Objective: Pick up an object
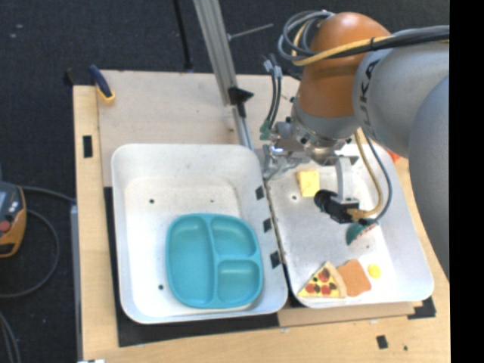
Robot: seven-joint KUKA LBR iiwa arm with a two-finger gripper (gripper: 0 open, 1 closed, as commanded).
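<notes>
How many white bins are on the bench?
2. The left bin holds a blue divided tray. The right bin holds a yellow block, a pizza slice and other small toys; the arm may hide more of them.

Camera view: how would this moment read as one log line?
arm: over right bin | yellow block: loose near wrist | pizza slice: front edge | blue tray: left bin

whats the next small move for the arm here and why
Probably lower the hand toward the yellow block and shift slightly right. The hand sits at the right bin's upper left corner, and the block lies just beside and below it, the nearest object. The pizza slice and the other toys lie farther off, along the bin's lower edge.
</notes>
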